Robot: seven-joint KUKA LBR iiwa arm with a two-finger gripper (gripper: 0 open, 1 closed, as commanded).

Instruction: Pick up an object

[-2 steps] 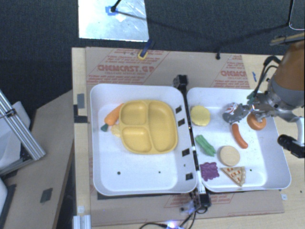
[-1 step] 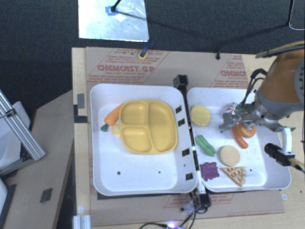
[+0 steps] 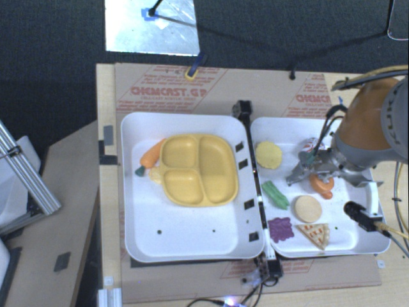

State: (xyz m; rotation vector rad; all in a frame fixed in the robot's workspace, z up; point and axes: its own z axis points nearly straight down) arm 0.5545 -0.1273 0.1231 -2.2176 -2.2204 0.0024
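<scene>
In the left bin, a yellow tray and carrot.

A yellow plate with three parts in a white bin well left of the pincer, another white bin under the pincer, brown cardboard beneath both, shiny metal sheet far up-left.

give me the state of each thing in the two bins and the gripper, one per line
yellow tray: flat in left bin, compartments bare
carrot: lying against tray's left edge
yellow disc: flat in right bin
green pod: lying flat
tan round piece: flat
purple piece: flat
pizza slice: flat
orange piece: beside gripper
gripper: low in right bin
</scene>
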